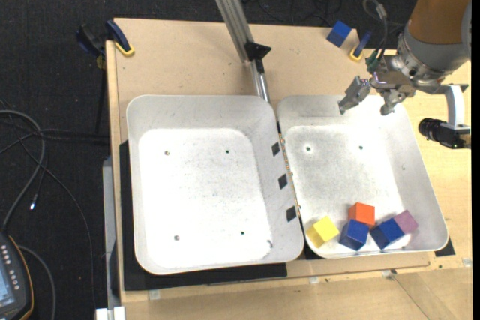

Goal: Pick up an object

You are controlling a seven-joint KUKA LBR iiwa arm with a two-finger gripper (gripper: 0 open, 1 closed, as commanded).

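1. Far left on the bench, a clamp with a yellow tip grips the board's corner, presumably to keep the work surface from shifting.
2. The left bin sits flat, a speckled white tray with nothing for the arm to go after.
3. A slanted metal pole crosses from the top down to the seam between the bins; it looks like part of a stand rather than anything to be handled.
4. The right bin holds all the candidates, crowded against its near wall: a yellow block, two blue blocks, an orange block just behind them, and a purple block at the right end. They touch or nearly touch, so I'd judge a clean grasp awkward.
5. The gripper hangs over the bin's far edge, well apart from the cluster, fingers spread and empty.
6. A loose blue cube rests on the bench beyond the bins.
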